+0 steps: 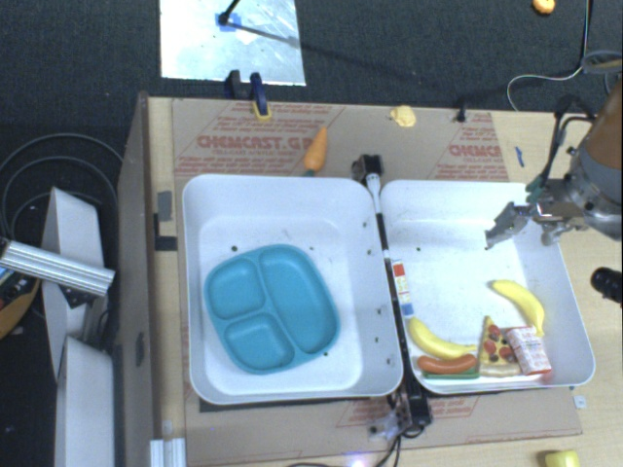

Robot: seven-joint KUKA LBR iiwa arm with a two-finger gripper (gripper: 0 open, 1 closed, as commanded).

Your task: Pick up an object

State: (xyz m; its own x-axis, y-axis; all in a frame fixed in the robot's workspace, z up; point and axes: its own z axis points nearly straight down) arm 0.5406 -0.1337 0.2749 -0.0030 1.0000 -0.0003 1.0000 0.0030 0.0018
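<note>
Two shallow white plastic bins sit side by side: the left bin (pixel 200 261) and the right bin (pixel 438 212). One blue three-compartment plastic tray (pixel 271 306) is counted. There are two yellow toy bananas, one (pixel 521 303) and another (pixel 436 340). One red toy sausage (pixel 447 365), one toy pizza slice (pixel 496 348), one small red-and-white carton (pixel 531 350).

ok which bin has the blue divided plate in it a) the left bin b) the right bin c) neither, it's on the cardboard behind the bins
a, the blue divided plate lies flat in the left bin, while the right bin holds the bananas and other toy food near its front edge.
</note>
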